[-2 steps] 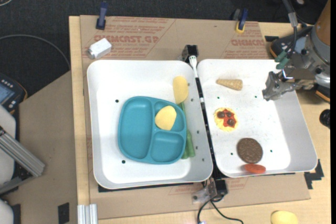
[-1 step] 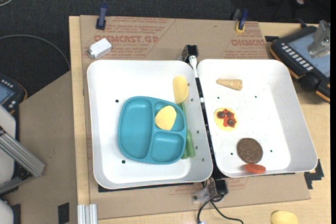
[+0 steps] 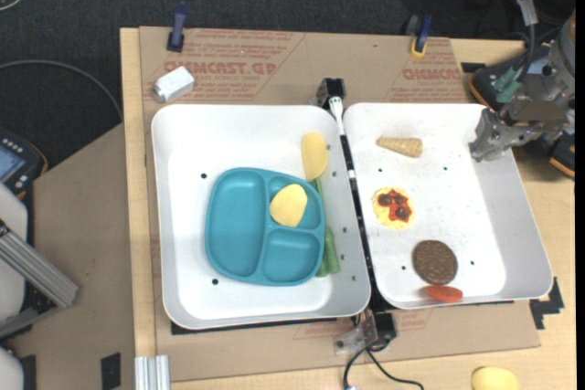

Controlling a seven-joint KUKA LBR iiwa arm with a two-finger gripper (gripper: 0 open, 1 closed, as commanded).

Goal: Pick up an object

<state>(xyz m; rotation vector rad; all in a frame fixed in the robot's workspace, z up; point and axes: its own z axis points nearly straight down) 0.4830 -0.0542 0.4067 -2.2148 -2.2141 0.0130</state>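
My gripper [image 3: 488,142] hangs over the far right rim of the right bin [image 3: 512,196], with nothing seen between its fingers. In that bin lie a tan cone [image 3: 401,145], a small pizza [image 3: 394,207], a brown round patty [image 3: 434,261] and a red piece [image 3: 444,292]. The left bin [image 3: 183,196] bears a blue divided tray [image 3: 260,228] with a yellow lemon-like piece [image 3: 289,205] on it. A pale yellow oblong piece [image 3: 313,156] lies just beyond the tray, and a green pod [image 3: 327,247] runs along its right side.
Blue and yellow clamps [image 3: 177,27] hold the cardboard base at the back. A white block [image 3: 174,85] sits on the cardboard at far left. A black divider clip [image 3: 331,92] stands between the bins. A yellow object [image 3: 494,378] lies off the bench at bottom right.
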